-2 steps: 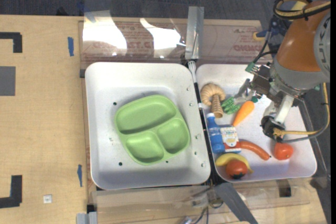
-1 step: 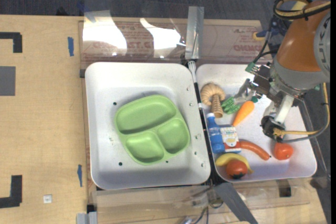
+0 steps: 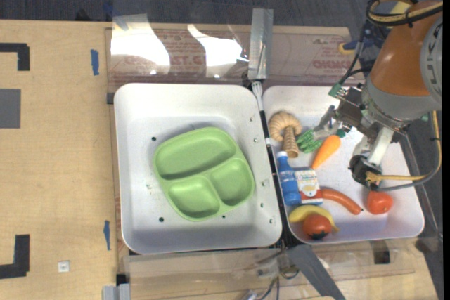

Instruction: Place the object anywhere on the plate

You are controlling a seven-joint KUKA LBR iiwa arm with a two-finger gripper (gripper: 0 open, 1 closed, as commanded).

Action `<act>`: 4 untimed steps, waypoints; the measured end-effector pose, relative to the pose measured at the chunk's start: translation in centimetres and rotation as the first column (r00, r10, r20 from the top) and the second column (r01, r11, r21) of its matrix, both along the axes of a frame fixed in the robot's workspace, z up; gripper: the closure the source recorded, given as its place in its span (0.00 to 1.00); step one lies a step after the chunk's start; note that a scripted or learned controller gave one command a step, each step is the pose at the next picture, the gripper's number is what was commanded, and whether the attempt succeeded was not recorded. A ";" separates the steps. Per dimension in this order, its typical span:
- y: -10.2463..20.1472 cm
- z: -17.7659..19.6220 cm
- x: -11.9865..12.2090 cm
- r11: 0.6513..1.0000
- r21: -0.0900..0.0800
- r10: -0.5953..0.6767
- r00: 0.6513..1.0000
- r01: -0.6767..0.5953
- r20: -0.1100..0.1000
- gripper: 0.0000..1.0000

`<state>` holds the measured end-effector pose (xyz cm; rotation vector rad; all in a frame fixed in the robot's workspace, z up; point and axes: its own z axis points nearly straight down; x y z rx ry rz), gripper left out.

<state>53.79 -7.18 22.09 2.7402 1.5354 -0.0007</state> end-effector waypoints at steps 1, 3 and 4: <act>0.0 0.0 0.0 1.000 0.000 0.000 1.000 0.000 0.000 0.00; 0.0 0.0 0.0 1.000 0.000 0.000 1.000 0.000 0.000 0.00; 0.0 0.0 0.0 1.000 0.000 0.000 1.000 0.000 0.000 0.00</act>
